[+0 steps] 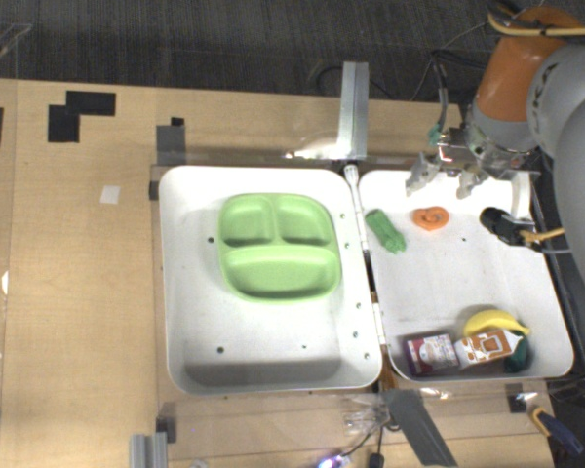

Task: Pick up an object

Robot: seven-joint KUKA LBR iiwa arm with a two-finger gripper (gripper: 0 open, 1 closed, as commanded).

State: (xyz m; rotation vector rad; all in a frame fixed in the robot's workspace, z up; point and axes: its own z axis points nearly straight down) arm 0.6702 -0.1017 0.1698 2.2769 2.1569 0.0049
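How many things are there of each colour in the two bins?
Green: 2, the divided plate and the small green piece
Orange: 1, the round orange piece
Yellow: 1, the banana
Dark maroon: 1, the packet
Orange and white: 1, the carton
Total: 6

Count: 2 white bins, left bin [180,291] and right bin [448,281]. Left holds 1 green divided plate [277,245]. Right holds 1 green pickle-shaped piece [385,231], 1 small orange piece [430,219], 1 banana [494,321], 1 dark packet [431,352], 1 orange carton [489,344]. 5 loose items plus 1 plate.
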